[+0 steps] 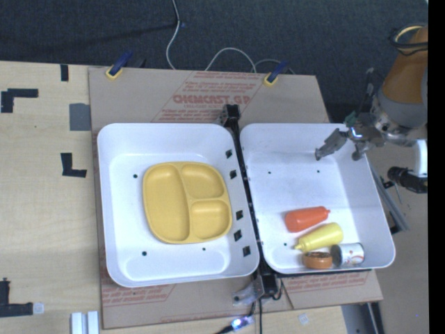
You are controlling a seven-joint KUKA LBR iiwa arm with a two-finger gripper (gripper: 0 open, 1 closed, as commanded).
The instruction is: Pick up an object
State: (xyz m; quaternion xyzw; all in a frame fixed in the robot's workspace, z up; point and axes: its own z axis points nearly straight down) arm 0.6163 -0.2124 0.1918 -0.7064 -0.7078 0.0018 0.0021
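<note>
The right bin [278, 152] holds an orange carrot-shaped object [306, 218], a yellow squeeze bottle [320, 237], and a small can [345, 255] next to a brown ring-shaped object [318, 259], all crowded into its near right corner. My gripper [341, 145] hangs over the far right part of that bin, well away from those objects. Its fingers are spread apart with nothing between them.
The left bin [118, 152] contains a yellow divided plate [186, 202]. A black divider [240, 186] runs between the two bins. Cardboard lies under both bins, and a white cable loops behind them.
</note>
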